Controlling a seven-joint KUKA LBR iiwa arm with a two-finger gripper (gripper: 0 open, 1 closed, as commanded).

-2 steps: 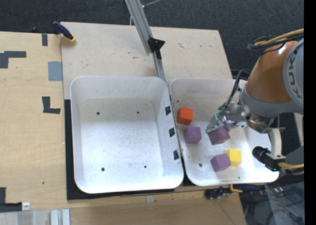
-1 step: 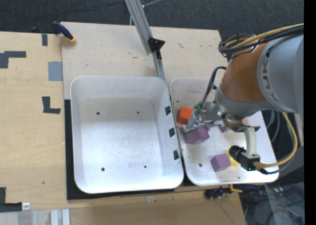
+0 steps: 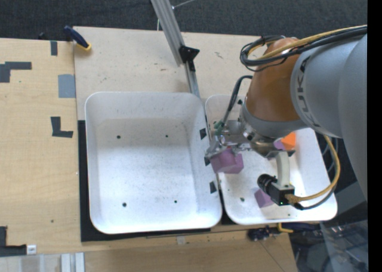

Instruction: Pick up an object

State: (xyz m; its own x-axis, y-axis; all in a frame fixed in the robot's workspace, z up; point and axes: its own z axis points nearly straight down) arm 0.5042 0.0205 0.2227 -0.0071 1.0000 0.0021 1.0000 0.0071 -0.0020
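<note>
grey arm (image 3: 334, 86) reaches from the right, claw (image 3: 224, 145) pointing down.

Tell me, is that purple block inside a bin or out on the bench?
Inside. The purple block sits within the right bin, near its left wall, just under the gripper.
</note>
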